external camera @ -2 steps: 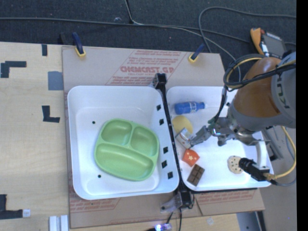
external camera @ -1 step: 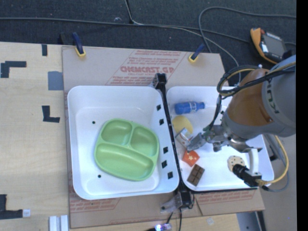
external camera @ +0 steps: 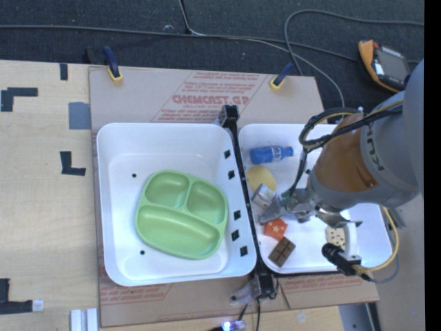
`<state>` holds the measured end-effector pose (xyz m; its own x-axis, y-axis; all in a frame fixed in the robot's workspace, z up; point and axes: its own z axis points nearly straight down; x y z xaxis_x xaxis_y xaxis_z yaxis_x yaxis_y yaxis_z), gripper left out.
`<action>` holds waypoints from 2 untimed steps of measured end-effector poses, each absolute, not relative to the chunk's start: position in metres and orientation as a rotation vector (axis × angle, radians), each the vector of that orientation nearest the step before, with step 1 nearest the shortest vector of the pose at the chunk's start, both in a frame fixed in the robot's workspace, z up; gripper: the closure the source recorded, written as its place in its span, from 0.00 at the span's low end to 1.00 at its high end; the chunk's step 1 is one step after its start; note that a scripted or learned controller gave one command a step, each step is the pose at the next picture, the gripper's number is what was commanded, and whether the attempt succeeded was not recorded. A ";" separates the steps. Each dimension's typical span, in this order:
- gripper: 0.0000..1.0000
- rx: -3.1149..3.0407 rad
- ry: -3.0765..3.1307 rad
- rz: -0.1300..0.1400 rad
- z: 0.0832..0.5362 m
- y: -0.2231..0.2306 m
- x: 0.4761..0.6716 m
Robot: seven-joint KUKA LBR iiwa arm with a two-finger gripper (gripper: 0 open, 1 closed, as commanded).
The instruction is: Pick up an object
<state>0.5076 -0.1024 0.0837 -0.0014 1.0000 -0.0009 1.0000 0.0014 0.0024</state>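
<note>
The gripper (external camera: 275,205) reaches into the right bin (external camera: 372,243) from three o'clock, low over a small silver-grey object (external camera: 264,197) at the bin's left side; whether it is clenched or released cannot be told. A yellow round object (external camera: 262,178) lies at twelve o'clock of it, a blue bottle (external camera: 270,154) farther that way. An orange block (external camera: 275,228) and a brown chocolate-like bar (external camera: 281,252) lie at six o'clock, a die (external camera: 336,237) toward four. The left bin (external camera: 114,185) holds a green divided plate (external camera: 182,214).
</note>
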 end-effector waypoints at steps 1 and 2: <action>1.00 2.217 2.221 0.002 0.096 -0.102 0.508; 1.00 2.218 2.221 0.003 0.159 -0.102 0.509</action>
<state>0.5094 -0.1021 0.1588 -0.0014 1.0000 -0.0007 1.0000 0.0014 0.0035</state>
